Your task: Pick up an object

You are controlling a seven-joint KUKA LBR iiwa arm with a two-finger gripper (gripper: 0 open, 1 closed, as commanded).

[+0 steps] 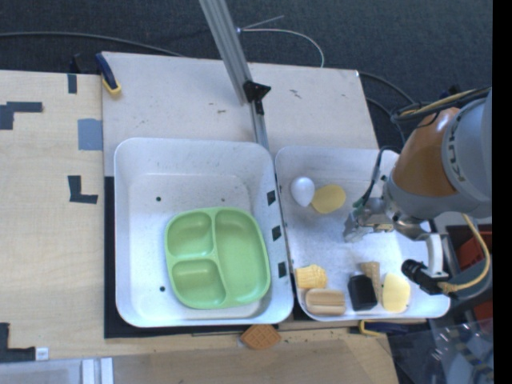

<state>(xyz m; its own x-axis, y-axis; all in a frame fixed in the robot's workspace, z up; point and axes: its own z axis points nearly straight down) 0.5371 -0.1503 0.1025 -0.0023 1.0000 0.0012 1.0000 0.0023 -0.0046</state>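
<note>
Waffle [260,337] off-bench front | gripper [358,224] over right bin [336,160] — grip state unreadable | nothing lifted — pick outstanding

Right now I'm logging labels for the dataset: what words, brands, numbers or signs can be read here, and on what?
None can be read.
The green divided plate in the left bin is plain.
The food items in the right bin, such as the yellow piece, bear no print.
The dark tape marks on the bench form no letters.

I can read no text, label, brand, number or sign on anything across the bench from my feed.
</note>
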